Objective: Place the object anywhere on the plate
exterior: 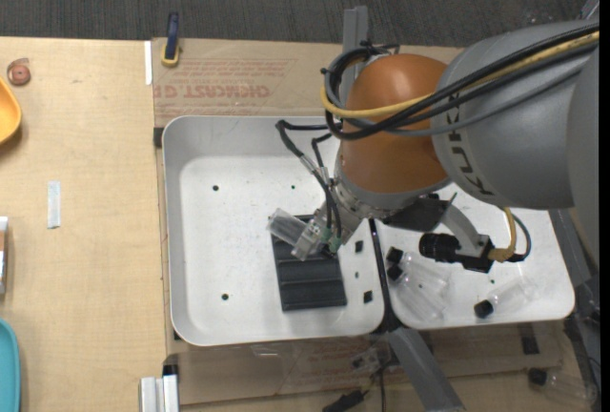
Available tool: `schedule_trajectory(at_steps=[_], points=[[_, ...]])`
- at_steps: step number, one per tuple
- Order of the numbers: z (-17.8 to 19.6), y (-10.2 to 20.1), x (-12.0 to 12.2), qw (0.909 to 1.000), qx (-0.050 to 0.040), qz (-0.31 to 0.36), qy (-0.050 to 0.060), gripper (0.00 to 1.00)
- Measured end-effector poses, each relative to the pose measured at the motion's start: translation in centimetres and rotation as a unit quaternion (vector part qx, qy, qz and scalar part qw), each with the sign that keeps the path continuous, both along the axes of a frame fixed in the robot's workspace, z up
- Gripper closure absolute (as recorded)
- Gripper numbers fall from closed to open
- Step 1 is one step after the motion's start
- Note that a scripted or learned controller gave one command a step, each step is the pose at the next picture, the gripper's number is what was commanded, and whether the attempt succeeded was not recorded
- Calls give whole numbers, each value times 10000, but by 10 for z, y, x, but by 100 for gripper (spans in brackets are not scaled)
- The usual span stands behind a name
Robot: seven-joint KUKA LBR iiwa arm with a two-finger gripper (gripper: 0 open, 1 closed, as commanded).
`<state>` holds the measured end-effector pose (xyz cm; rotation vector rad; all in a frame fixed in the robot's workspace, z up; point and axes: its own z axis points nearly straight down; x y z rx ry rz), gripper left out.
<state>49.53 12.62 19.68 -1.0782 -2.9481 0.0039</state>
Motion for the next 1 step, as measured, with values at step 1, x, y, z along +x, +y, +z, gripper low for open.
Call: schedule_trajectory(at_steps=[1], points=[[-5, 33, 7, 9936, 5, 1126, -9, 100]])
